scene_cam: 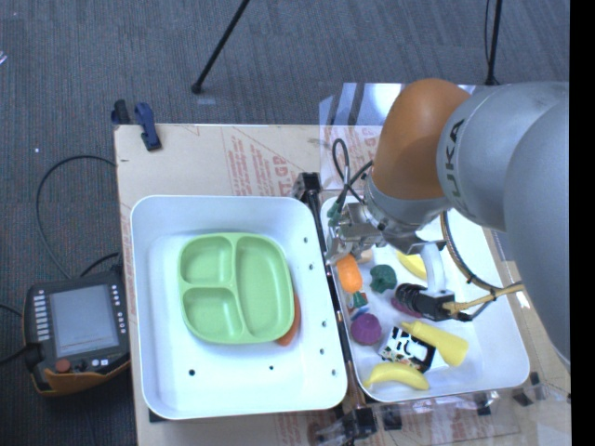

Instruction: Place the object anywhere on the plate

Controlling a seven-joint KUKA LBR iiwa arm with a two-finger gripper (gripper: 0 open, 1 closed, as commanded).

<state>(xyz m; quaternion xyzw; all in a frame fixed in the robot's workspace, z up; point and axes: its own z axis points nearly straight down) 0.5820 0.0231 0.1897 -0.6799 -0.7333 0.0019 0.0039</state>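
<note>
Hovering over the orange toy (349, 274) at the right bin's (507, 342) left edge, claw (351, 240) state impossible to tell. Likely light, rigid, smooth plastic; best gripped across the middle. Destined for green plate (237, 289) in left bin (163, 360).

i see my arm (507, 156) coming in from the right of the camera view, its thick grey link filling the upper right corner. the orange band (418, 137) sits just above the wrist, bulging toward the camera. below the band the wrist turns down and slightly left, ending in a cluster of dark cables and metal fittings. the gripper (346, 249) hangs at the low end of that cluster, pointing downward. from this slanted overhead angle the wrist hardware crowds around its tip. a black cable loops up beside the wrist on its left.
</note>
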